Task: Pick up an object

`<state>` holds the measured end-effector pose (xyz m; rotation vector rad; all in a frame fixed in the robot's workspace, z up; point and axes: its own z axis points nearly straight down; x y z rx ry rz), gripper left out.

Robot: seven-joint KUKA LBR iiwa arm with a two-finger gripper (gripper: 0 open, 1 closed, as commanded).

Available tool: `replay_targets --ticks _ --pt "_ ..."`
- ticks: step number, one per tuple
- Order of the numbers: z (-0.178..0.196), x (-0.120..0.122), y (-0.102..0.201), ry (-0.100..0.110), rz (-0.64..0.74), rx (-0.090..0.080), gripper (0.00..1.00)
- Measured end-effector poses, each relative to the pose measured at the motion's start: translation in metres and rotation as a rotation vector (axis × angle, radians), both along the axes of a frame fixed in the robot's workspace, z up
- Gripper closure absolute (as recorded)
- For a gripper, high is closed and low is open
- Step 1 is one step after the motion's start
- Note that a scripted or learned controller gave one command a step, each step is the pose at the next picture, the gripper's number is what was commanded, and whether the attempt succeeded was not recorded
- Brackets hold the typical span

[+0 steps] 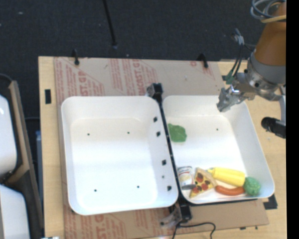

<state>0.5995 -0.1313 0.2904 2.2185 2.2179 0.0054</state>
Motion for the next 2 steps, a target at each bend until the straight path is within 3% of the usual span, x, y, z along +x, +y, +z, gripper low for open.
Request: replay_targets --ticks 2 --pt "-0.032 -0.001 0.110 0.006 0.004 0.002 1.00"
